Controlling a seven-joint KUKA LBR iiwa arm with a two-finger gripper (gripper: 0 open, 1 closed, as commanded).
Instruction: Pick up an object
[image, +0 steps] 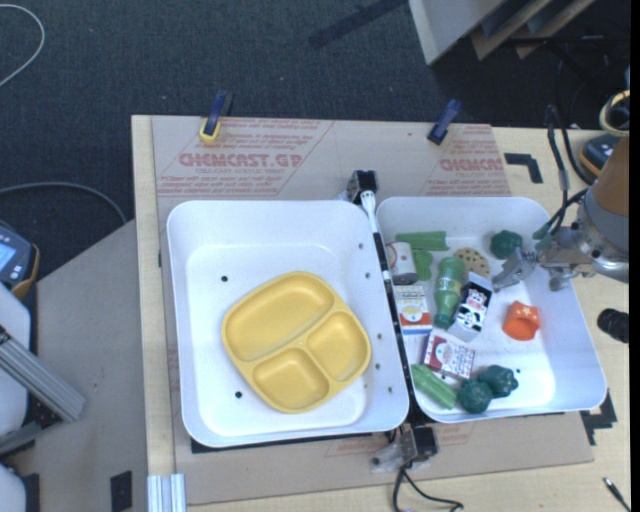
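Two shallow white bins are seen side by side on the table (300, 160). The left bin (200, 240) carries a yellow divided tray (296, 341), lying near its centre and turned at a slant.

The right bin (575, 370) holds a scatter of small things. A green block (420, 241) lies toward 11 o'clock of that bin, a dark green lump (506, 243) toward 1 o'clock, and a round speckled biscuit (470, 263) between them and slightly lower. A green bottle (447, 290) and a black and white carton (472, 308) sit near the middle, just beside each other. An orange object (521, 320) rests toward 3 o'clock. A red and white packet (448, 357) and a broccoli piece (487, 388) are found toward 6 o'clock.

The arm (610, 215) comes in from 3 o'clock, and the tool (540, 268) is seen above the right bin, near the dark green lump and above the orange object. Its fingers are spread apart, and nothing is seen between them.
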